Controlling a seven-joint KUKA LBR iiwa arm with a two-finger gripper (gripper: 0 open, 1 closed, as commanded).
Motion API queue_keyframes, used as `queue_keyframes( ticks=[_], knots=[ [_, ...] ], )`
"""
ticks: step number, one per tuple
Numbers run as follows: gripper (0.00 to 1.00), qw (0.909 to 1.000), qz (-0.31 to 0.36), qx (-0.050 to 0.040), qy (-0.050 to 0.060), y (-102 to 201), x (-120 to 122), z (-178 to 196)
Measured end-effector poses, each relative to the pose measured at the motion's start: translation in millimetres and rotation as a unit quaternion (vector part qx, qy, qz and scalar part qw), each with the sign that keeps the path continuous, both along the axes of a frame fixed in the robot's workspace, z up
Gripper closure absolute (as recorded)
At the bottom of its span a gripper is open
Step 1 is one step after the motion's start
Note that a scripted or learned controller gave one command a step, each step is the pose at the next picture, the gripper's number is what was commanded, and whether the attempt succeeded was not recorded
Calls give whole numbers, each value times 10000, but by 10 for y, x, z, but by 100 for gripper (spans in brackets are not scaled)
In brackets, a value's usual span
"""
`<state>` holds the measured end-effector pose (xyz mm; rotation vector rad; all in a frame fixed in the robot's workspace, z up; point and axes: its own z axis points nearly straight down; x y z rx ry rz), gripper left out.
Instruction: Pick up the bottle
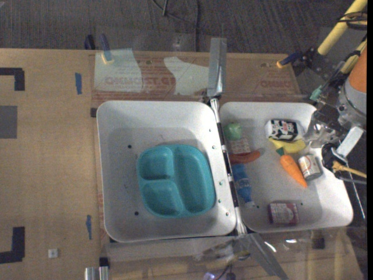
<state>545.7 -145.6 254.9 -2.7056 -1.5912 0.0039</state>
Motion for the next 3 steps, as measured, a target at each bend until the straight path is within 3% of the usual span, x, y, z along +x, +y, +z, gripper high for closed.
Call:
queue_keyframes(
  ticks=[1,2,3],
  knots=[
    [100,9968,-805,-12,-15,-26,-334,632],
    [100,9976,-685,-2,1,345,-20,181],
    [100,10000,15,-10,-18,-41,-368,624]
  ],
)
